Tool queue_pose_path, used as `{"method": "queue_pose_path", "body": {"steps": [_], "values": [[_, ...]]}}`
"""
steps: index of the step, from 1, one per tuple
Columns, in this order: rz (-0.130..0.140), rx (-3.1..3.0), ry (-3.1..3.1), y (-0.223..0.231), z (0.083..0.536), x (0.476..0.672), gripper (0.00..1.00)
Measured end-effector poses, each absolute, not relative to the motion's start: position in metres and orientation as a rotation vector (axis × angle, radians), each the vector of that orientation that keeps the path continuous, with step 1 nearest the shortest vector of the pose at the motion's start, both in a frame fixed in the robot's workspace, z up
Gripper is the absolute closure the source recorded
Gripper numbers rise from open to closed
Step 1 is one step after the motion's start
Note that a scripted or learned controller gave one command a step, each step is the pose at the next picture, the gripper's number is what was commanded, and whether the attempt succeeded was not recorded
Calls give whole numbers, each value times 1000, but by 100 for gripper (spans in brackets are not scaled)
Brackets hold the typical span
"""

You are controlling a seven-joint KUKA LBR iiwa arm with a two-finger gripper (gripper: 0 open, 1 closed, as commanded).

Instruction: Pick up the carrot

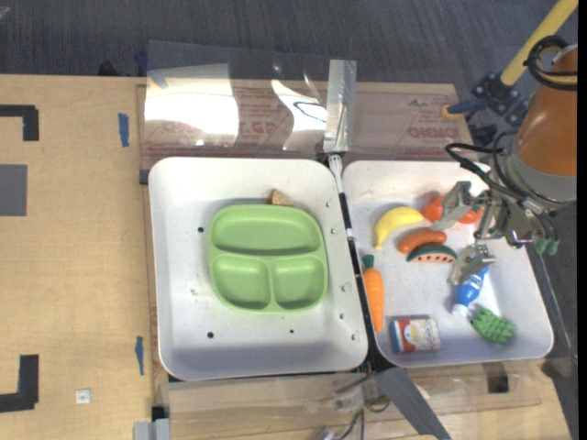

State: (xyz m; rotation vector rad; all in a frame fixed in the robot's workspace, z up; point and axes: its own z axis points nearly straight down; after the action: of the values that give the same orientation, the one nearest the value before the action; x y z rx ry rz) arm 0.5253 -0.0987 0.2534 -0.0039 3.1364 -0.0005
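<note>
The gripper (473, 246) is hanging over the right bin (537, 333) near its right edge, fingers spread, pinching nothing. The carrot (374, 294) is lying against that bin's left edge, well apart.

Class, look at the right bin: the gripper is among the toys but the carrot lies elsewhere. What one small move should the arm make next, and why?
Probably shift the gripper left, toward the bin's left wall. The carrot lies there, next to the divider, apart from the other toys, while the gripper hangs on the bin's right side, just above the blue bottle. It needs to be over the carrot before descending.
</note>
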Motion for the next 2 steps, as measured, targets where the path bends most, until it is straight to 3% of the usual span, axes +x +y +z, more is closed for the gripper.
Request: {"method": "queue_pose_path", "body": {"steps": [1, 2], "values": [[3, 605, 3083, -13, 184, 494, 0], [2, 643, 3071, 0, 185, 532, 0]]}}
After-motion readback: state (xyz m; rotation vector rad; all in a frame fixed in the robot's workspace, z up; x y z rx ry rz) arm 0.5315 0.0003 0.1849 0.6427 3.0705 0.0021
